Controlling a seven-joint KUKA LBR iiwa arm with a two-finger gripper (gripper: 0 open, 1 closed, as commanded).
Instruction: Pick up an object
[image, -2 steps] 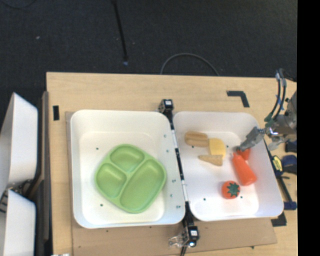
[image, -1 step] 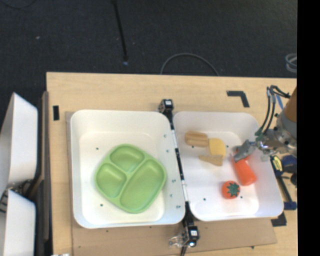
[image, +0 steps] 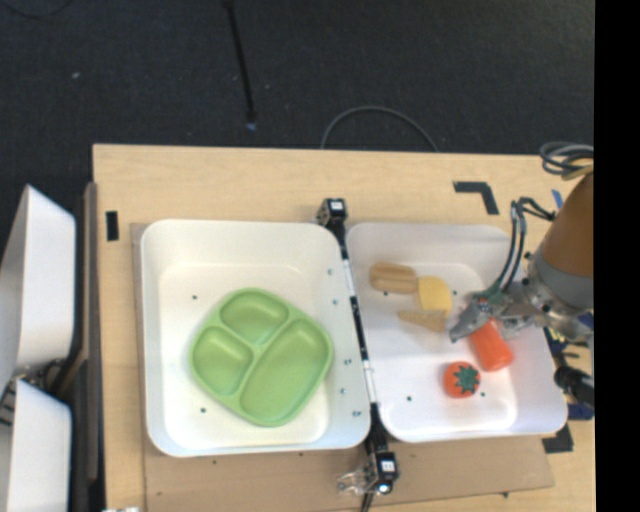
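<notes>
In the right bin (image: 400, 415) lie a tan bread-shaped piece (image: 392, 278), a yellow block (image: 434, 294), a flat tan piece (image: 424, 320), an orange cylinder (image: 492, 346) and a red tomato-like toy with a green top (image: 461, 380). My gripper (image: 478, 322) reaches in from the right and sits low over the bin's right half. It is directly against the upper left end of the orange cylinder, just right of the flat tan piece. Part of the cylinder is hidden by the gripper body.
The left bin (image: 160, 300) holds a green divided plate (image: 262, 355). A narrow ridge (image: 352, 310) separates the two bins. Cables (image: 520, 235) hang beside the arm at the right. White boxes (image: 40, 290) stand beyond the bench's left edge.
</notes>
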